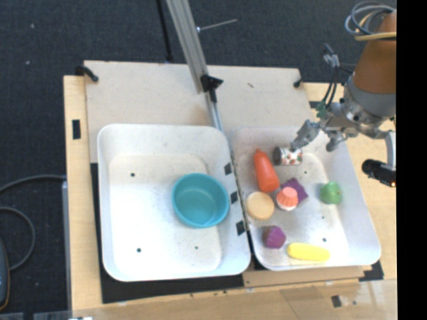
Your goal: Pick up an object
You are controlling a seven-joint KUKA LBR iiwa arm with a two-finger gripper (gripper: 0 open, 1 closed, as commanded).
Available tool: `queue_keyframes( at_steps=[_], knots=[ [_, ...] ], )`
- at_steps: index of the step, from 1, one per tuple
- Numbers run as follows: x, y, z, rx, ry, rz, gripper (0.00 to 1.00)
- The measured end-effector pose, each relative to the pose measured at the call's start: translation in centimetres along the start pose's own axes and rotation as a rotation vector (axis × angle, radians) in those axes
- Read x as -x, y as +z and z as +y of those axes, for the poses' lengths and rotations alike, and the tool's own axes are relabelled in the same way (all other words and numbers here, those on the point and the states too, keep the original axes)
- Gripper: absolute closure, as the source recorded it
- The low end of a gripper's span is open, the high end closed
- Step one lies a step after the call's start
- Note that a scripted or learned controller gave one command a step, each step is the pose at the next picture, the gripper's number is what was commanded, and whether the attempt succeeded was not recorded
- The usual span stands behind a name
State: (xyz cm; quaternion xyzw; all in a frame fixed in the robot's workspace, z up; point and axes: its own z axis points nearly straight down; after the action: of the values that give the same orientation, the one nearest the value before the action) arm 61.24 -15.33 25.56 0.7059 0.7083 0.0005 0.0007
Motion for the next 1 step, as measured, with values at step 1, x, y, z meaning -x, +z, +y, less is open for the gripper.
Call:
queue_keyframes(
  at_steps=[1],
  knots=[
    [0.00, 0.00, 0.00, 0.000, 0.000, 0.000, 0.00]
  ],
)
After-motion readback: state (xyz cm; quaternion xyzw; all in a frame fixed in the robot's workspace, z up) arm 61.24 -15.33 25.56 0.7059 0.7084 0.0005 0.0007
